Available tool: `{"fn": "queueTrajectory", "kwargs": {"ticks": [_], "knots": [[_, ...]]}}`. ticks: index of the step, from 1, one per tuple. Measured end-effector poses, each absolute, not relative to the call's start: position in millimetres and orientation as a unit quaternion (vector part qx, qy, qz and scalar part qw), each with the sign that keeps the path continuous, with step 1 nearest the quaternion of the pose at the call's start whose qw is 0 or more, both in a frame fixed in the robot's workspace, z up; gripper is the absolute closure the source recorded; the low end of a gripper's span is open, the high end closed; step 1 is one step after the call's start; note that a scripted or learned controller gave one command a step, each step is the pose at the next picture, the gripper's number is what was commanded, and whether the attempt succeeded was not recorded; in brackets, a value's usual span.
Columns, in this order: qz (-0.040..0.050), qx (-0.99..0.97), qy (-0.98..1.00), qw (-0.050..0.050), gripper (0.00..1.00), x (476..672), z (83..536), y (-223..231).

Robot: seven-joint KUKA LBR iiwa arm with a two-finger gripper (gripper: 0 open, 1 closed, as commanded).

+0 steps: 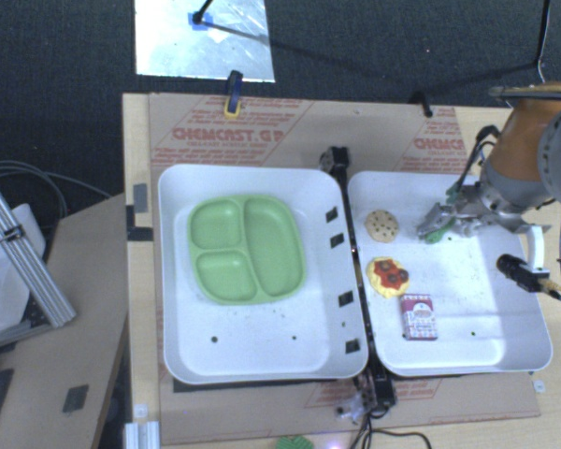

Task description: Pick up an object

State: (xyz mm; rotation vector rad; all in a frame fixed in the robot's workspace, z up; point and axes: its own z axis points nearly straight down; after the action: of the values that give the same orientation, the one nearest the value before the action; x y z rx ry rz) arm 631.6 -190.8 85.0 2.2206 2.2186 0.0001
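Note:
In the right bin (505, 344) lie a round chocolate-chip cookie (382, 224), a yellow and red pizza slice (389, 276) and a small red carton (418, 316). My gripper (437, 223) is low over the upper middle of this bin, right of the cookie. A small green object (434, 237) pokes out at its tip. Whether it is gripped or just lying under the tip is unclear.
The left bin (178, 344) holds a green divided plate (246, 249). A black divider with clips (346, 251) runs between the bins. The grey arm with its orange band (524, 148) comes in from the upper right. Cables (528, 274) hang by the right bin's edge.

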Motion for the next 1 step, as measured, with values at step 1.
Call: {"fn": "queueTrajectory", "kwargs": {"ticks": [1], "knots": [[0.0008, 0.706, 0.708, 0.002, 1.00, 632.7, 96.4, -189.5]]}}
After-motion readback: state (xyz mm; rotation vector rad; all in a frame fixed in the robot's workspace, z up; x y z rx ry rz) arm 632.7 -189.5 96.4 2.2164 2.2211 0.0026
